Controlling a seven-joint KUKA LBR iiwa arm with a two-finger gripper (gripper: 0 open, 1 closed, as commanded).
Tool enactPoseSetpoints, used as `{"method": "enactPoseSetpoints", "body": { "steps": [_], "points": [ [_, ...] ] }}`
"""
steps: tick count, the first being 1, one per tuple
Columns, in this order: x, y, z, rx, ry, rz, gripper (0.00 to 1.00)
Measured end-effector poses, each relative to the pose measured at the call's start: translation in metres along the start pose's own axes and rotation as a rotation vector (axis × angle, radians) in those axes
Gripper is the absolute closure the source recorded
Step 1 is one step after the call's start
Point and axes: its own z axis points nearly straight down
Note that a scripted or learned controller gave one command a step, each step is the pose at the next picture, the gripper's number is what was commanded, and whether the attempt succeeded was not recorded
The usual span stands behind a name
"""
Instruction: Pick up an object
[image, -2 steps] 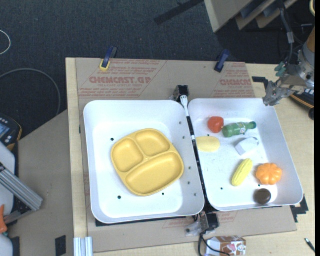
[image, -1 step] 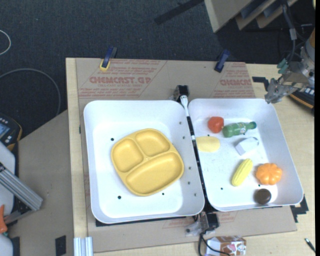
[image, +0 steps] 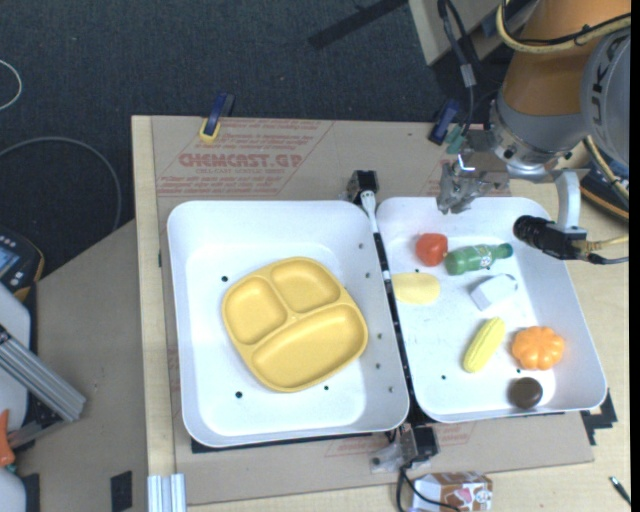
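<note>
The table (image: 150, 200) carries two white bins side by side, so that things can be taken from one and put in the other. The left bin (image: 190, 300) holds a yellow divided tray (image: 293, 322), which lies flat in its middle. The right bin (image: 580, 330) holds all the loose things: a red tomato (image: 431, 248) and a green bottle (image: 476, 259) toward 12 o'clock, a pale yellow piece (image: 416, 289) at 9 o'clock near the dividing wall, a white piece (image: 491, 291) in the middle, a corn cob (image: 483, 343) and an orange pumpkin (image: 538, 346) toward 5 o'clock, and a dark brown round thing (image: 525, 392) at 6 o'clock. The gripper (image: 458, 203) hangs over the far rim of the right bin, at about 11 o'clock of it, just above the tomato and apart from it. I cannot tell if the jaws are spread or pressed together; nothing is seen between them. I judge that the pick has not begun, and the tomato is the nearest candidate.
</note>
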Motion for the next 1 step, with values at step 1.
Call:
{"method": "enactPoseSetpoints", "body": {
  "steps": [1],
  "points": [
    [-0.0826,0.0305,0.1060,0.005,-0.007,0.019,1.00]
  ]
}}
